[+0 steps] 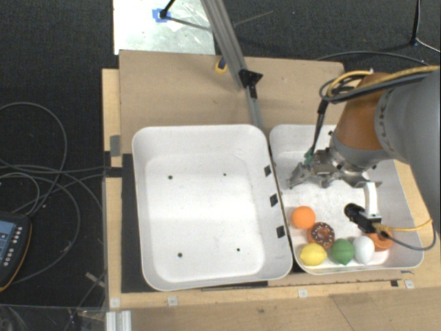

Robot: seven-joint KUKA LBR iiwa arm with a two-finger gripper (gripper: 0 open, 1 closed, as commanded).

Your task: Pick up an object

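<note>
Gripper (313, 174) hangs over the right bin (289, 143), and whether it is released or clenched cannot be told. Nearest, below it, sit an orange ball (303, 217) and chocolate doughnut (322, 234); farther lie a yellow lemon (313, 254), green fruit (342, 252) and white egg (363, 249).

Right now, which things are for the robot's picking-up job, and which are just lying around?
For the job: orange ball, brown donut, yellow lemon, green ball, white egg, right bin.

Lying around: left bin, black cables, grey pole.
</note>
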